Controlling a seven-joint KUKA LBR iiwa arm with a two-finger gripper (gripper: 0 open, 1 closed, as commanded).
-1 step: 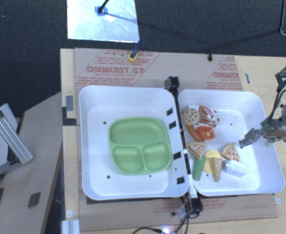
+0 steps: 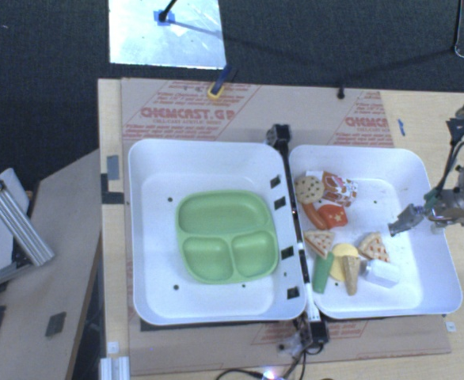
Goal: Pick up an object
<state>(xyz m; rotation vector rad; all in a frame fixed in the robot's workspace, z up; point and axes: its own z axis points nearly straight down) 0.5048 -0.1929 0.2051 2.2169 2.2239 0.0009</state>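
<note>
The right bin (image 2: 434,182) holds several toy foods clustered toward its left side: a round cookie (image 2: 307,188), a red and white packet (image 2: 338,188), an orange-red piece (image 2: 328,214), two pizza-like wedges (image 2: 320,242) (image 2: 374,248), a yellow piece (image 2: 344,252), an ice cream cone (image 2: 351,275), a green cylinder (image 2: 322,273) and a small white block (image 2: 383,272). My gripper (image 2: 399,225) reaches in from the right and hovers over the bin's right half. It is just above and right of the right-hand wedge, with nothing visibly in it.
The left bin (image 2: 149,291) carries a green divided plate (image 2: 226,236). A black-clipped divider (image 2: 289,212) separates the bins. Cables and the arm's wrist (image 2: 462,200) sit along the right edge. A shiny metal sheet (image 2: 167,22) lies beyond the bench.
</note>
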